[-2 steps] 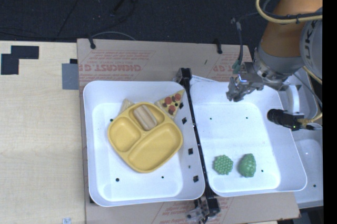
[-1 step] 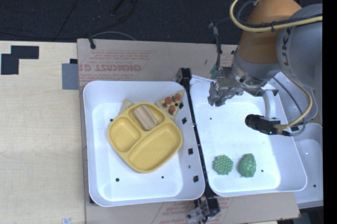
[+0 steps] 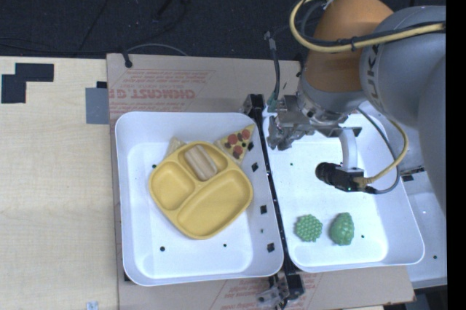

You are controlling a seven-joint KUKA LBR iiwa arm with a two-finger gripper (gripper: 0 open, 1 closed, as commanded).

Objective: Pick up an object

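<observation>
**Gripper over the far left corner of the right bin, nothing seen in its grasp**

The grey arm reaches in from the right, and its gripper [image 3: 279,135] hangs above the upper left corner of the right shallow white plastic bin [image 3: 368,247], close to the wall it shares with the left shallow white plastic bin [image 3: 138,228]. Whether the gripper is released or clenched cannot be told from this angle, and no object shows in its grasp.

Nearest to it, just to its left across the dividing wall, lies a small toy pizza slice with red and brown toppings [image 3: 239,142]. Further left and lower sits a yellow plastic plate with 3 compartments [image 3: 218,207]; a tan, ridged, bread-like piece [image 3: 200,161] rests in its upper compartment.

Below the gripper, well apart from it and near the front of the right bin, 2 green toy items lie side by side without touching: a round bumpy green ball [image 3: 308,228] almost straight below, and a darker green leafy lump [image 3: 341,228] below and to the right.

Both bins stand on a brown cardboard sheet with red print [image 3: 182,86].
</observation>
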